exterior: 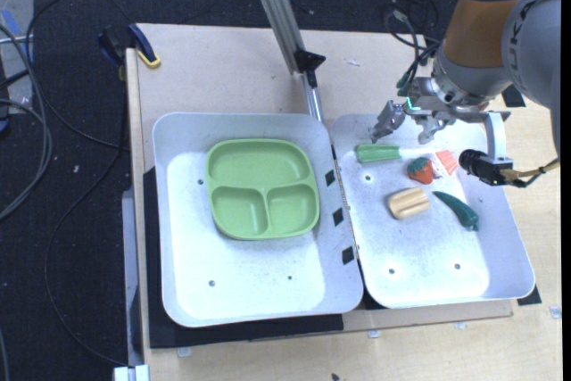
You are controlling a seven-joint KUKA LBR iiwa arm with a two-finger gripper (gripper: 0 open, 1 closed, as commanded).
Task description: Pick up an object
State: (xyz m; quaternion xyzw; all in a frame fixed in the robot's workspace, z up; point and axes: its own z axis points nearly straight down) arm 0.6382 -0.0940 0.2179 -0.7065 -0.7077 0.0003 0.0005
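Gripper hangs open with nothing in it over the far edge of the right bin, just above the green stick. Looks like the approach step; next it drops and closes.

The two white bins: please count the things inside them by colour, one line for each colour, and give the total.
Green: 3 (divided plate in the left bin; light green stick-shaped piece and dark green curved piece in the right bin)
Red: 1 (small red piece)
Tan: 1 (bread-like roll)
Orange and white: 1 (small piece)
Total: 6
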